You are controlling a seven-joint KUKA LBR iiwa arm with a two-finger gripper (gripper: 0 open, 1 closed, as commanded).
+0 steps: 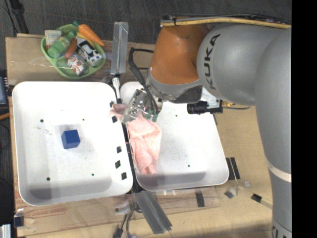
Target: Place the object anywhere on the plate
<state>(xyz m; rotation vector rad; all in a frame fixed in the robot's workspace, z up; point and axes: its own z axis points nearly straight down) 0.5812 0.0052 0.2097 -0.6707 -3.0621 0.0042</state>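
The two-finger metal gripper [140, 106] hangs over the top end of the crumpled pink cloth [144, 142], which lies along the right white plastic bin's [198, 152] left wall. I cannot tell its state. A shallow pinch could let the limp cloth slip or snag the wall.

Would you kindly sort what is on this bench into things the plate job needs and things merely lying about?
Job:
- pink cloth, draped in the right bin
- tool, just above the cloth
- white plate, partly hidden behind the tool

Lying about:
- blue block in the left bin
- green bowl of toy food
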